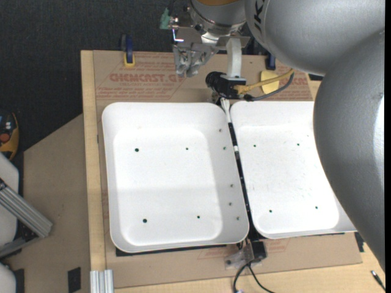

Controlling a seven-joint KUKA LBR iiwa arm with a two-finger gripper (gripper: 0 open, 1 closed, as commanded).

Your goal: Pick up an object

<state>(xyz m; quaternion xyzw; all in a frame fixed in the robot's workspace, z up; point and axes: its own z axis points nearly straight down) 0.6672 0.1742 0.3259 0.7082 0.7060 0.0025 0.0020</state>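
Note:
My gripper (188, 65) hangs high above the cardboard strip behind the far edge of the left bin (116, 163), close to that bin's far right corner. Its fingers (183, 63) point down and stand together, with nothing visible between them. The left bin's white floor shows just a few small dark dots. The right bin (287, 218) looks the same, and the big grey arm covers its right side.
The bins sit side by side on a brown board (91, 102) with a narrow dark seam (235, 157) between them. A blue clamp (128, 46) grips the board's far edge. An aluminium rail (24, 209) lies off the bench at the lower left.

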